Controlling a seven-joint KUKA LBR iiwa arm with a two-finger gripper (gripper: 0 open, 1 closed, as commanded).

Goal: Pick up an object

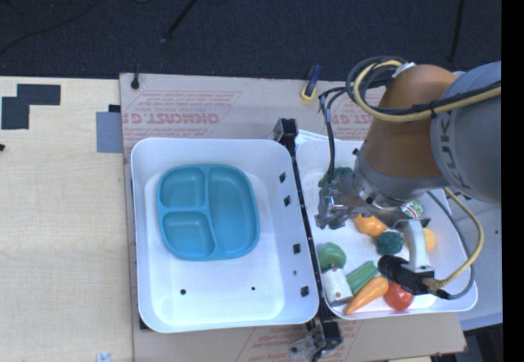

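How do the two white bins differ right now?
The left bin holds a blue divided plate, lying flat; the right bin holds a jumble of small toy foods, such as an orange carrot. The arm hangs over the right bin, not the left. Both are shallow and white.

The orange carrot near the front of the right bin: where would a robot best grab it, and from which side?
Probably across the middle of the carrot, coming straight down from above. It lies flat and slanted, thick end up-right and thin tip down-left, so fingers closing across its width should fit. The green piece and red piece crowd it, so room is tight.
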